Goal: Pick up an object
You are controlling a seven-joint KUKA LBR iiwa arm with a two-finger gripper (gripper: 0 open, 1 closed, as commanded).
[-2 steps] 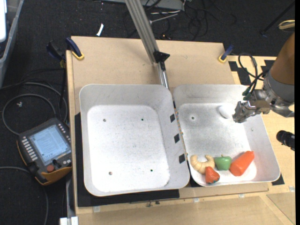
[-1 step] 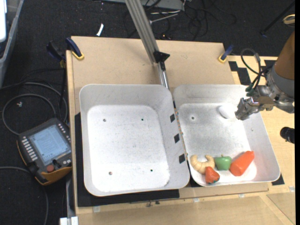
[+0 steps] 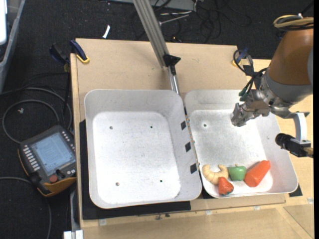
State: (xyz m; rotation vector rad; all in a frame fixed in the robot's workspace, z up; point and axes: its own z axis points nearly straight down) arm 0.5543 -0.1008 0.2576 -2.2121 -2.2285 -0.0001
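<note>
Here, along the near wall of the right bin (image 3: 281, 133), a carrot (image 3: 257, 173), green pepper (image 3: 238, 172) and strawberry (image 3: 225, 185) huddle, so the gripper (image 3: 239, 118), grip state unreadable, farther back, should probably descend on the carrot.

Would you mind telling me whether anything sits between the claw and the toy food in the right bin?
Nothing visible does: bare bin floor separates the claw from the carrot, green pepper and their neighbours.

Toys (image 3: 235, 174) are crowding the right bin's (image 3: 219, 101) near edge. Its far floor is lying open. The left bin (image 3: 94, 103) is offering free passage.
</note>
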